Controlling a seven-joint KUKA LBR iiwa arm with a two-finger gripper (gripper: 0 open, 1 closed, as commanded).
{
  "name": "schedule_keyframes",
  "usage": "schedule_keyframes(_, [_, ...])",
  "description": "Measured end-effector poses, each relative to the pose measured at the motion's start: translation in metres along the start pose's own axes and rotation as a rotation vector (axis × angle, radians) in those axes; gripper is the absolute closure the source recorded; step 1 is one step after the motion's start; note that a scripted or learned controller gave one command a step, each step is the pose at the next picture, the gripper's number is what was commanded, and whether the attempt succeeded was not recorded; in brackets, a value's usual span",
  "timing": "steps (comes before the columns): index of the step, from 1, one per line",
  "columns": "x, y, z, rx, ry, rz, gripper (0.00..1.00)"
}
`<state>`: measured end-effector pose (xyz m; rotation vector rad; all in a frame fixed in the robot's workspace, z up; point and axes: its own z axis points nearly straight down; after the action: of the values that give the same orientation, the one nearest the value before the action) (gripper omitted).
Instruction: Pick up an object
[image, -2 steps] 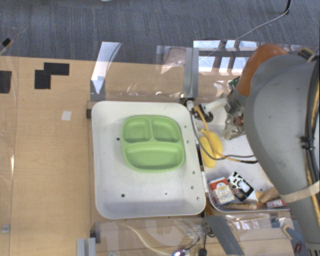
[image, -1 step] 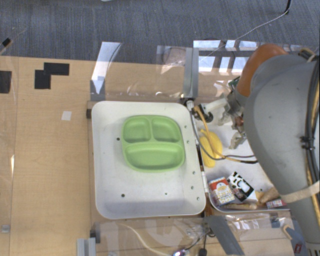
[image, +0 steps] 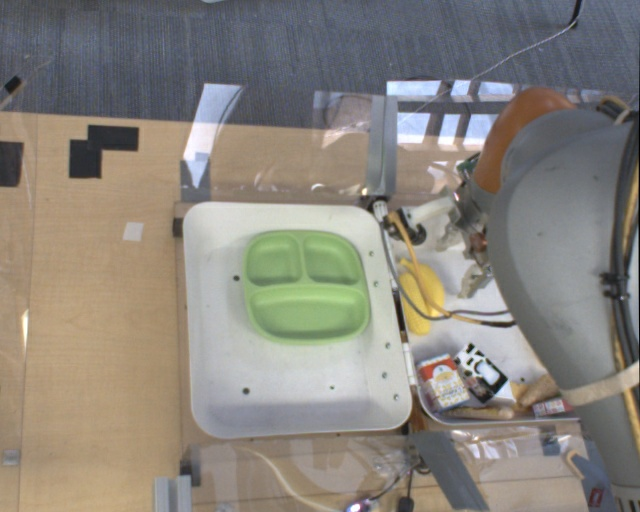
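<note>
Over the right bin (image: 440, 412) we see the arm (image: 565, 220) lowered toward the yellow object (image: 421, 291), a likely pick target; the gripper (image: 470, 250) is indistinct, so we cannot tell its opening. A green tray (image: 303, 286) occupies the left bin (image: 215, 390).

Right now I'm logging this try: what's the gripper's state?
Gripper: over the right bin, near the yellow object; open or closed cannot be told.
</note>
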<state>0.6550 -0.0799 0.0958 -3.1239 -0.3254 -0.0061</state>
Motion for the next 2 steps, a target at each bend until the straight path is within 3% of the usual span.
schedule_keyframes(1, [0.002, -0.0009, -0.0117, 0.0, 0.003, -0.005, 1.0])
schedule_keyframes(2, [0.002, -0.0012, -0.0114, 0.0, 0.003, -0.007, 0.0])
